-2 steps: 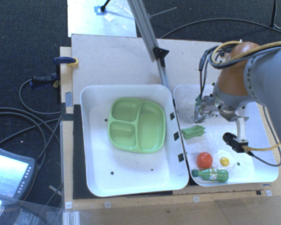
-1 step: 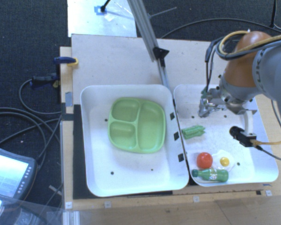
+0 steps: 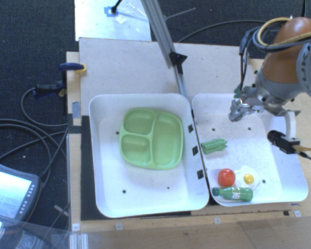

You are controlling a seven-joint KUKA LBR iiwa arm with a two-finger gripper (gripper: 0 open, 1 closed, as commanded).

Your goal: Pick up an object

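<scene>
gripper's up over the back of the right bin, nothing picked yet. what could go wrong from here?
1. The red tomato, fried egg toy and green bottle crowd the right bin's front corner. A descent there could nudge neighbours or catch two at once.
2. The bottle lies against the front rim, probably leaving little finger room.
3. The green bean pod sits near the wall between the bins, so the gripper might clip that wall.
</scene>
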